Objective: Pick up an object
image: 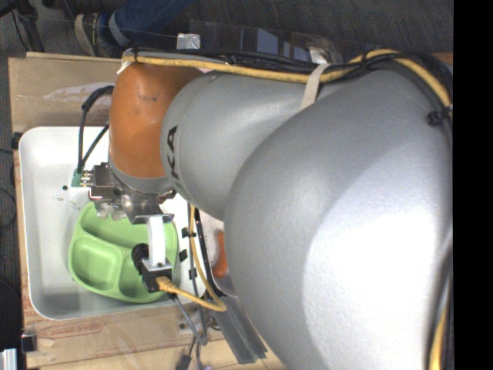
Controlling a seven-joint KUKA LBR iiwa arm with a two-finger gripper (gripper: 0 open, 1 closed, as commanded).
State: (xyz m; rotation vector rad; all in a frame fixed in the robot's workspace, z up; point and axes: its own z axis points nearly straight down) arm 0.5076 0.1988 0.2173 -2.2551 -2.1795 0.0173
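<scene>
A light green plastic dish [100, 262] with rounded compartments lies in the left white bin [38, 206], near its front. My gripper [142, 226] hangs low over the dish's right part, below the orange wrist band [139, 122]. Its metal body and a white and black piece cover that side of the dish. Whether it touches the dish is hidden from this angle. A small orange object [220, 254] peeks out beside the arm, to the right of the dish.
The grey arm [323, 206] covers the whole right half of the view, hiding the right bin. A yellow cable [192, 299] loops near the bin's front wall. The bare wooden bench [46, 83] surrounds the bin at the back and left.
</scene>
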